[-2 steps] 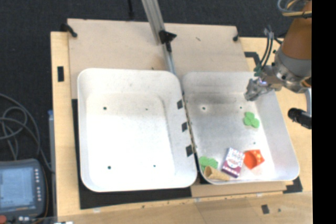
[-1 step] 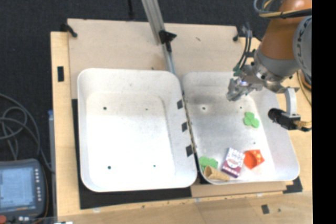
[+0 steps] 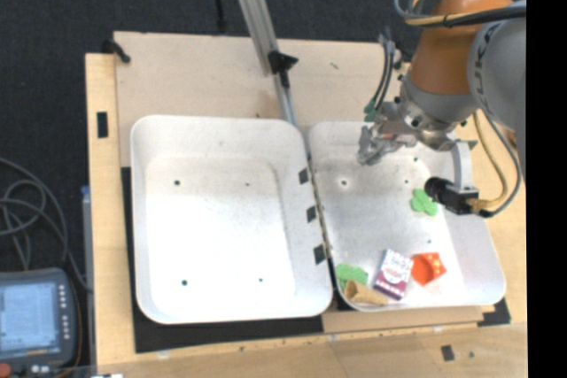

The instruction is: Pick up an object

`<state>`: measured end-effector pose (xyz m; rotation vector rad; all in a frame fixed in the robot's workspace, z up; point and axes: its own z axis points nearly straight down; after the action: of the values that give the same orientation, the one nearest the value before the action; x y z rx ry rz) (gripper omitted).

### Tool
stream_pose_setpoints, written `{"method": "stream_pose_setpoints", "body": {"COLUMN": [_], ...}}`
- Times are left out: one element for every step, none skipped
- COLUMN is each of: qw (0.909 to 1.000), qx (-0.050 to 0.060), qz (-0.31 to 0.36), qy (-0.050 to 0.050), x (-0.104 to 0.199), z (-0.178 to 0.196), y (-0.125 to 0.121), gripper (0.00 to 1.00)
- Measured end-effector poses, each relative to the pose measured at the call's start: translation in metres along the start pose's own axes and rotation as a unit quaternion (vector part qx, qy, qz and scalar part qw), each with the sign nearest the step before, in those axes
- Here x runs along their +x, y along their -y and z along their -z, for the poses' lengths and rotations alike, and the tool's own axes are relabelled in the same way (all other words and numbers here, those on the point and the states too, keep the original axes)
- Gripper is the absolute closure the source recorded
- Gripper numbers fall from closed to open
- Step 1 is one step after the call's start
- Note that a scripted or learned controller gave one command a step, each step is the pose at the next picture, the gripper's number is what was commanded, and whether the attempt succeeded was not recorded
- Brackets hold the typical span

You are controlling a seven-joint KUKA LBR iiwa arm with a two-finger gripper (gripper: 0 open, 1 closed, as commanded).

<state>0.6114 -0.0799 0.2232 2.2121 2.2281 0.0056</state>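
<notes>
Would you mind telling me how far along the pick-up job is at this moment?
Nothing looks picked yet. The small green toy, orange block, purple-and-white packet and green and tan pieces all lie in the right white bin. In hand: the gripper hangs over that bin's upper part, apart from them. Left: reaching an object, grasping, lifting.

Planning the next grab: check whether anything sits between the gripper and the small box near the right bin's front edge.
Nothing visible does. The gripper hangs over the right bin's far end, the small box lies near its front edge, and only bare bin floor shows between them.
</notes>
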Motion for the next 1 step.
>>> {"method": "stream_pose_setpoints", "body": {"qw": [1.0], "qx": [0.002], "qz": [-0.001], "qy": [0.0], "x": [0.0445], "z": [0.0012], "y": [0.0098], "gripper": [1.0]}}
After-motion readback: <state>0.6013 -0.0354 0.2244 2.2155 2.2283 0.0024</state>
